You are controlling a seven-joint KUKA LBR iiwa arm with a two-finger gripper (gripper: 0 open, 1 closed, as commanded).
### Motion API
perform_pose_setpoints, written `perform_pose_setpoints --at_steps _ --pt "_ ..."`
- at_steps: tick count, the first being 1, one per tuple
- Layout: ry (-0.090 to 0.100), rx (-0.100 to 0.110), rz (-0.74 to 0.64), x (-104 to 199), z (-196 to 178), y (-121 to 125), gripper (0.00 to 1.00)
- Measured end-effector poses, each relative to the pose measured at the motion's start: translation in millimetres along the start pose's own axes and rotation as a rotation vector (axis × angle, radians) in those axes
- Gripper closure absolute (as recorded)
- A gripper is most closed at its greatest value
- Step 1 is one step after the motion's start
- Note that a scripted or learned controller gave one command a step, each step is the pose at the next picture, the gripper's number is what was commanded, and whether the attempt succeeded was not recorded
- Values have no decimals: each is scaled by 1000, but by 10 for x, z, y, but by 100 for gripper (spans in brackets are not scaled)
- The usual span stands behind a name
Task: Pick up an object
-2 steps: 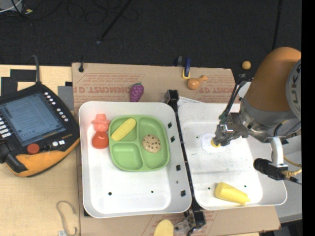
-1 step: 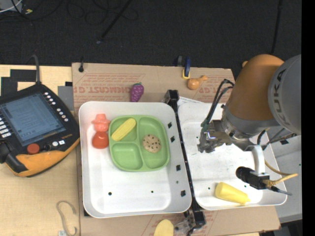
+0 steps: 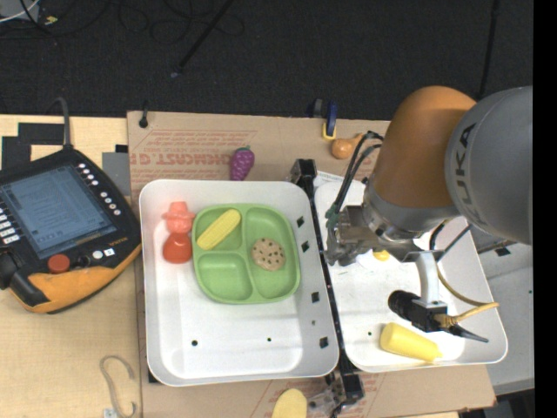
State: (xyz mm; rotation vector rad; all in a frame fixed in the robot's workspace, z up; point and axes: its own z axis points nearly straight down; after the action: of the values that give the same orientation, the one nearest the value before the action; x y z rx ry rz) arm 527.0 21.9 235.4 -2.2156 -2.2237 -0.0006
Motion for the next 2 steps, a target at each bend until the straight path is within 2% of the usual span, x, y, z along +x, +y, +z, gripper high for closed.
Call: perform_pose_setpoints --at_steps 1,2 --pt "-2 3 5 95 128 -121 100" --pt "-2 2 5 70 5 -77 100"
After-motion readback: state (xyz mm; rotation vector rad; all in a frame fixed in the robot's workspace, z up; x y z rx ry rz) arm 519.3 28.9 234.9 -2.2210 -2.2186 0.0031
